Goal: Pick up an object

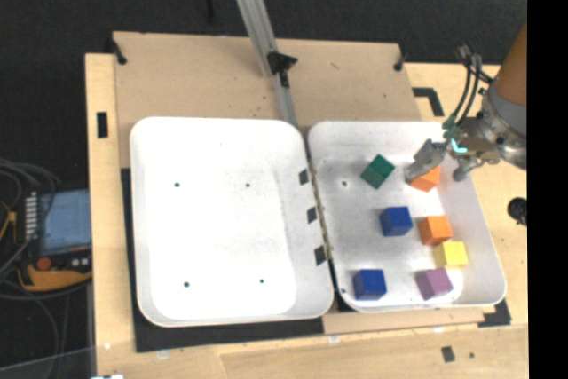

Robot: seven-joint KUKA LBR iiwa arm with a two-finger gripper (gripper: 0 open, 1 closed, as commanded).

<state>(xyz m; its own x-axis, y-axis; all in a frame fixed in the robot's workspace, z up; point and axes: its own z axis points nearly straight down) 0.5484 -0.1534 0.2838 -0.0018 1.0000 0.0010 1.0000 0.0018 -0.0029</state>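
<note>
The grey metal gripper (pixel 432 162) sits low in the right white plastic bin (pixel 337 146), its 2 fingers spread around a small orange wooden block (pixel 427 180), probably ready to squeeze it.

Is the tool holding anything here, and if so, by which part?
It cannot be told. The tool is down over an orange block in the right bin, hiding any grip.
</note>
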